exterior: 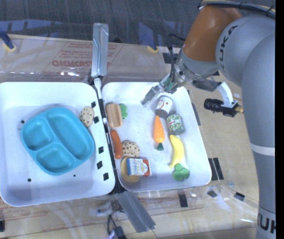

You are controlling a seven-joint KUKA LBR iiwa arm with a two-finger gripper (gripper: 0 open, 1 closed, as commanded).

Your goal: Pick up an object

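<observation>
My gripper (157, 96) hangs low over the back of the right bin (201, 158), reaching in from the upper right. Just below it lies a small white bottle (164, 105), touching or almost touching the gripper. An orange carrot (158, 129) and a dark green can (175, 124) lie right in front of the bottle. Further forward are a yellow banana (176, 151) and a small green toy (180, 173). Nothing shows as lifted off the bin floor.
Along the right bin's left side lie a hot-dog bun (114, 114), a red sausage (116, 143), a cookie (130, 147) and a small carton (138, 167). The left bin (2, 183) holds a blue divided plate (57, 139) and another cookie (86, 116).
</observation>
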